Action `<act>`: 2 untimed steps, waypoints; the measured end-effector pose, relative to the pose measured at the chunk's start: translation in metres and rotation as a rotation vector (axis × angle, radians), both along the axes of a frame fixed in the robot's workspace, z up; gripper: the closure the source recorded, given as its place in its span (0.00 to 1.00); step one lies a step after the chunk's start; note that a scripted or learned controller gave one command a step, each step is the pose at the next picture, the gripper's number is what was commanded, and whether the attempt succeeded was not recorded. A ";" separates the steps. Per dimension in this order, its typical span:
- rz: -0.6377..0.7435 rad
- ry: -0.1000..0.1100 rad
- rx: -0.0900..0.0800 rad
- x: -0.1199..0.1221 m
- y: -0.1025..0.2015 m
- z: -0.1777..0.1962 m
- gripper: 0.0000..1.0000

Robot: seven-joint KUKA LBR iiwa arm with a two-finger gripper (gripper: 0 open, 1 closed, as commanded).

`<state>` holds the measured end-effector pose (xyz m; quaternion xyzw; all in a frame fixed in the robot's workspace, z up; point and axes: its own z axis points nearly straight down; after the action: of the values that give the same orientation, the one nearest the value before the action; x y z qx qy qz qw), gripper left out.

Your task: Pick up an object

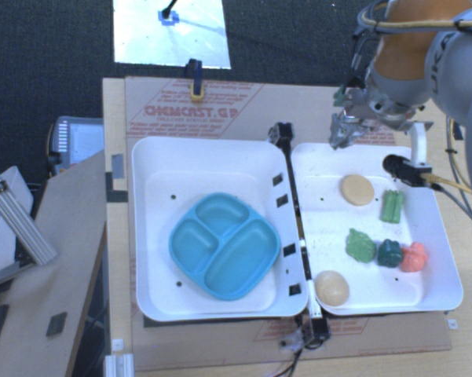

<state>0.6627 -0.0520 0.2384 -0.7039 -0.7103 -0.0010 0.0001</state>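
Nearest the lens, at the right bin's (444, 289) six o'clock, lies a tan bun (331, 287); going left to right, the blue tray (223, 246) fills the left bin (153, 210), then come a tan disc (357, 189) at twelve, a green lump (361, 246), a teal lump (389, 253), a green block (392, 206) and a pink lump (413, 258) at three. Nothing is lifted yet: the gripper (347, 134) hovers over the right bin's far rim at eleven o'clock, and I cannot tell whether it is spread or closed, so reach, grasp and lift all remain. The likeliest target, the disc, is round with no long axis, whereas the block's runs twelve to six.
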 end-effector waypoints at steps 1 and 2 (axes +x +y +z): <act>0.000 0.001 0.000 -0.018 0.053 0.006 1.00; 0.001 0.000 0.000 -0.028 0.107 0.011 1.00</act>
<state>0.6343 0.0549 0.2498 -0.7036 -0.7106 -0.0010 0.0004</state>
